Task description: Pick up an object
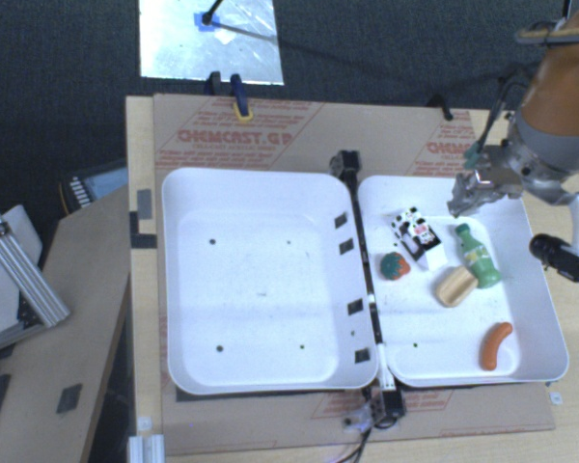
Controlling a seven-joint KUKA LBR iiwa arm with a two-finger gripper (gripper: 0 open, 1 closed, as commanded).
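The right bin (531, 287) holds a black-and-white toy (414, 232), a small green-and-orange ball (396, 266), a green bottle (477, 256), a tan bread-like piece (454, 286) and an orange sausage (495, 345). My gripper (466, 199) hangs over the bin's back right part, just above and behind the green bottle's cap. Nothing shows between its fingers. The grey arm with its orange band (560, 85) comes in from the upper right.
The left bin (188, 201) lies beside the right one, joined by a black-clipped divider (359, 258). A cardboard sheet (299, 128) lies under both bins. A shiny metal plate (210, 27) sits beyond the bench's back edge.
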